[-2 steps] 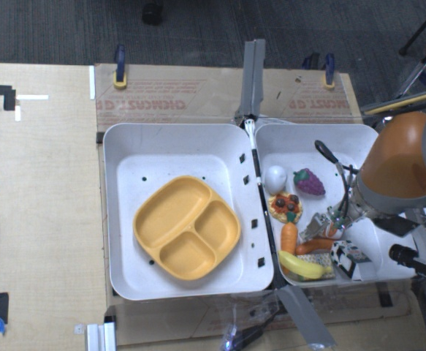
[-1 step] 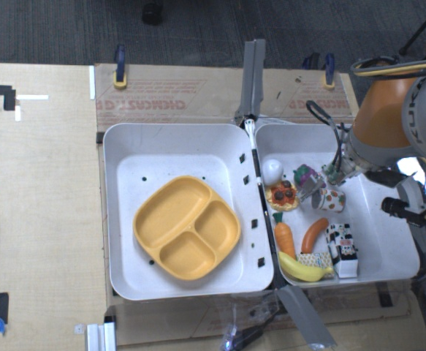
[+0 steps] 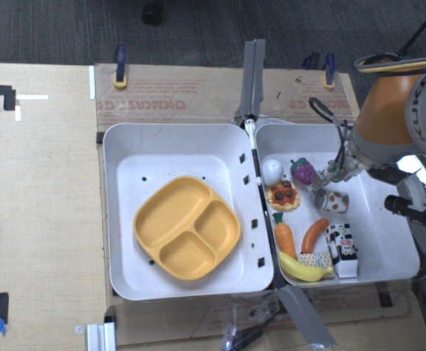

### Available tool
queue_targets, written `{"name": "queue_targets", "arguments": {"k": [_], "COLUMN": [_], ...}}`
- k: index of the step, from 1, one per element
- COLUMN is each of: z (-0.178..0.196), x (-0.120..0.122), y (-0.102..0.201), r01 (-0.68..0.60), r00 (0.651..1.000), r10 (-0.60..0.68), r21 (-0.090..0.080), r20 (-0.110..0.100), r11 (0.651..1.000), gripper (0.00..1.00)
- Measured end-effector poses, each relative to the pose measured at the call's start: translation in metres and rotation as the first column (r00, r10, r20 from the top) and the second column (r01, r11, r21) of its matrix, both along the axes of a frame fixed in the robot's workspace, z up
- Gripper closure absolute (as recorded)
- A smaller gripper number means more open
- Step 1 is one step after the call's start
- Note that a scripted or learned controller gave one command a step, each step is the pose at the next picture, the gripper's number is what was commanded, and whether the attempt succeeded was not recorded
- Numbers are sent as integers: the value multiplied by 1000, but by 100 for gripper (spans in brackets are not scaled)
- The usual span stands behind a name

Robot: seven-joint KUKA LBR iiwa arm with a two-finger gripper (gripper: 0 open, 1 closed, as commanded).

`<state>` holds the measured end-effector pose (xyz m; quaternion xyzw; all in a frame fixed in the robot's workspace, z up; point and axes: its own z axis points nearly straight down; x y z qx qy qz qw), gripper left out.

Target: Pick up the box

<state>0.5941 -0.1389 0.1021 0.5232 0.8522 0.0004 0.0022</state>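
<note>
Small white carton box with dark printing (image 3: 342,250): lower right of frame, below and slightly right of pincer (image 3: 328,191), long axis roughly vertical. Pincer state: cannot tell.

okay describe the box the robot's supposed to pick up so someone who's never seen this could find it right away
Look in the right-hand white bin, at its near edge. The box lies there, right of the banana and sausage. It is the only straight-edged item, white with black-and-red print.
</note>
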Motion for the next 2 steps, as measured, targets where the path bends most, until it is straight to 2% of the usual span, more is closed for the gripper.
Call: {"name": "queue_targets", "arguments": {"k": [1,2], "z": [0,-2], "x": [0,49], "y": [0,-38], "r01": [0,439], "r00": [1000,898], "r10": [0,-439], "r21": [0,-6], "r20": [0,-23], "r11": [1000,898], "gripper": [0,0]}}
